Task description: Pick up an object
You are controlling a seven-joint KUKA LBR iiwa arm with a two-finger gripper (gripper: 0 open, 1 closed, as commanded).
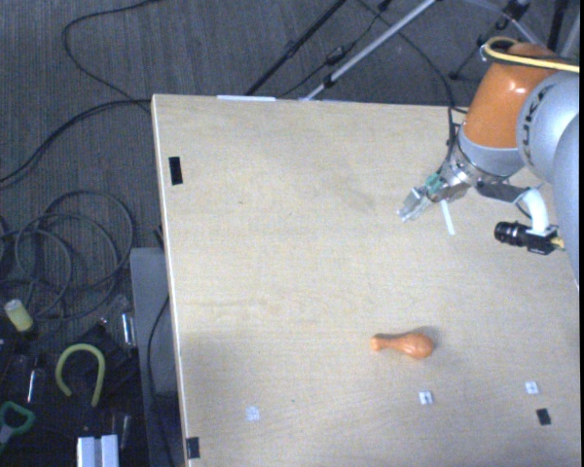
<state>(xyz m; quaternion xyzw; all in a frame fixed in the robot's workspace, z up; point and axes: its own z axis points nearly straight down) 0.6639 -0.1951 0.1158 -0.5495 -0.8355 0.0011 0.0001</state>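
Pale wood is seen across the bench top (273,261), with cables (49,251) lying on the floor at the left of the frame. An orange pear-shaped object (406,344) lies at lower centre, narrow end leftward. The gripper (430,200) hangs at upper right, well apart from it, fingers spread and nothing held. A good grasp is judged to require descent directly over the bulbous end, closing across its width.

We stood in a lab: cables (58,251) sprawled over grey carpet (68,27), tripod legs (389,22) behind the tabletop (292,261).
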